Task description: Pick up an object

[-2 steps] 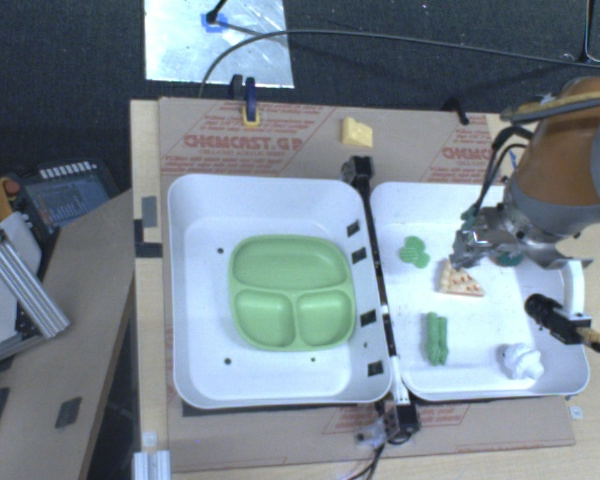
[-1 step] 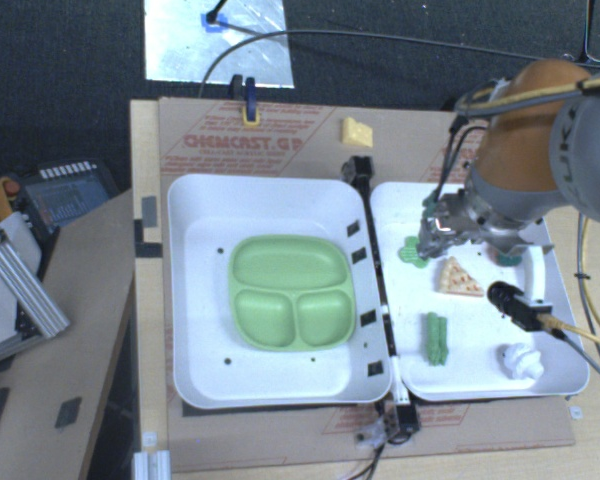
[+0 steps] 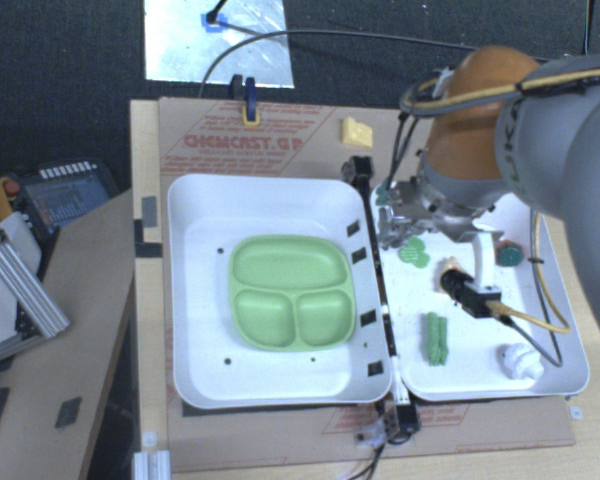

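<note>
1. My gripper [image 3: 412,230] hangs over the right white plastic bin [image 3: 555,363]; I cannot tell its state.
2. A ridged green block [image 3: 436,338] lies below it.
3. A smooth green divided tray [image 3: 289,291] fills the left bin [image 3: 195,268].

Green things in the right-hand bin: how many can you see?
3: a long green block near the front, a round ridged green piece by the divider, and a teal disc toward the far right. The arm may hide more.

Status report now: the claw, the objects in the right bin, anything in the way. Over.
Claw low over right bin, upper left part. Green round piece just below it, green block and white object lying apart. Nothing seen held.
</note>
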{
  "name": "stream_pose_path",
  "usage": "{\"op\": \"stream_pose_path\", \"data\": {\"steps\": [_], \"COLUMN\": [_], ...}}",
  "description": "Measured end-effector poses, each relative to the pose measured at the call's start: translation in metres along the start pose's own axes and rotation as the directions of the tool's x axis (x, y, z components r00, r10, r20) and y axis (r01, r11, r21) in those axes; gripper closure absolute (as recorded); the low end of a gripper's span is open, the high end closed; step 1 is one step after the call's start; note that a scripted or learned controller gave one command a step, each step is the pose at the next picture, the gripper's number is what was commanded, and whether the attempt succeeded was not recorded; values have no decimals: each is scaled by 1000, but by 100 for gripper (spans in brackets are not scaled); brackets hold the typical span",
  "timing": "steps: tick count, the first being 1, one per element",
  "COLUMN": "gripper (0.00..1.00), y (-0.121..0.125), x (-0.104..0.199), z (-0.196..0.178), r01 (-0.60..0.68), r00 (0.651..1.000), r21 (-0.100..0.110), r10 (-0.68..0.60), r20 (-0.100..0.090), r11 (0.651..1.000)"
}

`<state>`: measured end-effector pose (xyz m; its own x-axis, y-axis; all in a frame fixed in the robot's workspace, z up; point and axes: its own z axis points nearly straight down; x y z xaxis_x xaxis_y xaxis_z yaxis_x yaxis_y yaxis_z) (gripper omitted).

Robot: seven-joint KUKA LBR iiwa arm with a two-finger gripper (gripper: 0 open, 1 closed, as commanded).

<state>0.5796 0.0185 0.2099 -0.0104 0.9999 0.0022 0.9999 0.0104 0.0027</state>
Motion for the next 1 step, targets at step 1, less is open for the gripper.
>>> {"op": "stream_pose_path", "data": {"steps": [1], "gripper": [100], "y": [26], "x": [49], "z": [5], "r01": [0], "r00": [1000], "r21": [-1], "r10": [0], "r20": [0], "r11": [1000]}}
